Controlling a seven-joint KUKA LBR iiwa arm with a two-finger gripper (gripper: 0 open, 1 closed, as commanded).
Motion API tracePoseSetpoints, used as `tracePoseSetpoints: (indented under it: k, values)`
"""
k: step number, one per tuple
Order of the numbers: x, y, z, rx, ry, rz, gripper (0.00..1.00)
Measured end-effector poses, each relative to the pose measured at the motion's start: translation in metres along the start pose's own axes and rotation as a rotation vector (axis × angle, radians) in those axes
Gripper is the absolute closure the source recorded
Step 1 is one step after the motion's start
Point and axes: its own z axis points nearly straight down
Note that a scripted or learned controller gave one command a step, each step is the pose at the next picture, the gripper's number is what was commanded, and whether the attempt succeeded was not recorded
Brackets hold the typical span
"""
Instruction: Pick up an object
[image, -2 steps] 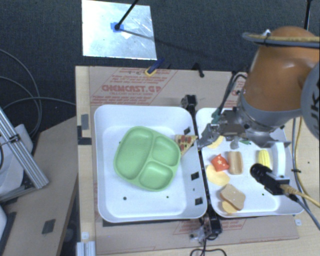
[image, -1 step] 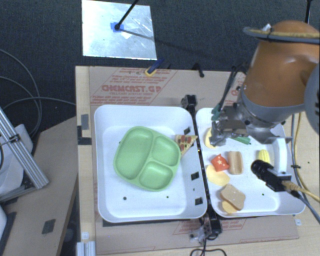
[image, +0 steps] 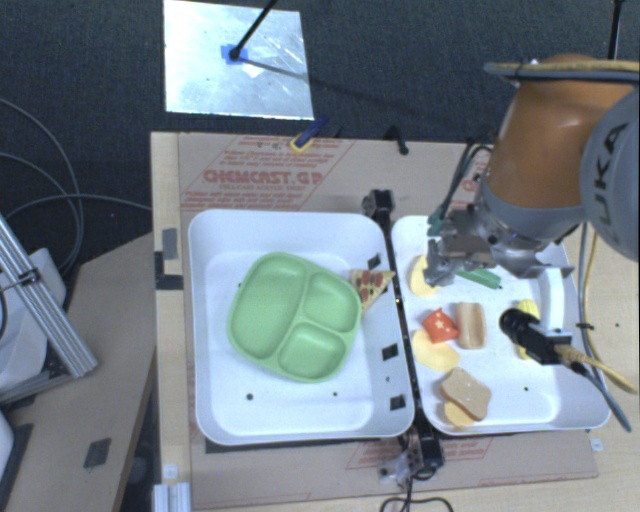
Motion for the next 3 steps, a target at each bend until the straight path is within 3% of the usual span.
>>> tracePoseSetpoints:
  k: [1, 2, 3]
  values:
    - [0.069, -0.041, -0.045, -0.007, 0.005, -0.014, 1.00]
    - [0.041, -0.039, -0.187, -0.022, 0.006, -0.005, 1.00]
    - [0.077, -0.040, -0.118, 0.000, 0.002, -0.009, 1.00]
